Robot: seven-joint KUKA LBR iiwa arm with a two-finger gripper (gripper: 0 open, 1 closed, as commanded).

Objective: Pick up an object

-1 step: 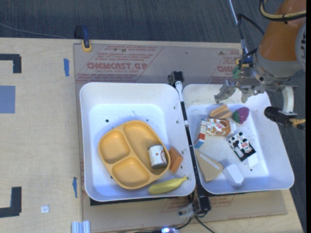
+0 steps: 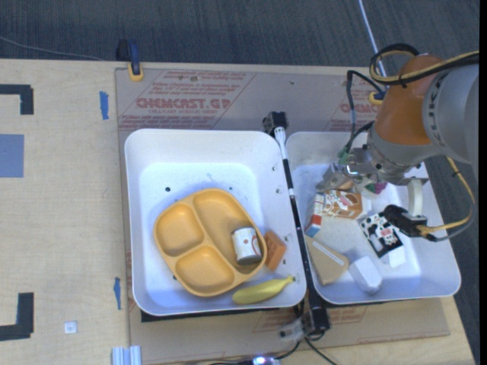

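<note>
Beside the yellow three-compartment plastic plate [image 2: 199,242], which fills the left white bin [image 2: 144,204], a small white can [image 2: 245,245] stands on the plate's right edge, a brown block [image 2: 275,249] touches that edge, and a yellow banana [image 2: 262,290] lies just below. Loose candidate objects crowd the right white bin [image 2: 441,280], right of the plate: a printed orange-and-white packet [image 2: 340,204], a tan wedge [image 2: 329,261], a black-and-white piece [image 2: 380,230]. Above the packet, the gripper [image 2: 351,167] points downward from the bent grey-and-orange arm [image 2: 426,112]; its finger spacing cannot be judged.

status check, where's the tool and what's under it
Tool low over right bin, fingers unclear. Small printed carton just below it, not held. Black-and-white item and white block crowd nearby.
</note>
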